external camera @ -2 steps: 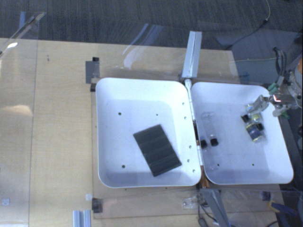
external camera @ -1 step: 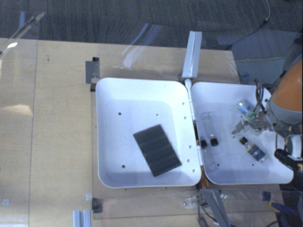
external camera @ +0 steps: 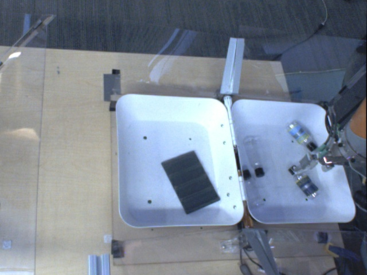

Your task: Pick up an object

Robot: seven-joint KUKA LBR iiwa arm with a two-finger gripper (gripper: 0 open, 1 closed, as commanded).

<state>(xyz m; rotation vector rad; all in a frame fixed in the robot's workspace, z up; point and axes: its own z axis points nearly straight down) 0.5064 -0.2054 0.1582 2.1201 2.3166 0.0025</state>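
While tool (external camera: 303, 164) hovers near right bin (external camera: 269, 211) far edge, finger state unclear; middle floor open.

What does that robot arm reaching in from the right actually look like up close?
The arm comes in as a dark grey, rounded body with a patch of orange near the wrist. It ends in a small metal gripper of silvery, thin parts, with a tiny reddish spot and a bit of green on its base. It is too small here to make out any cables or markings.
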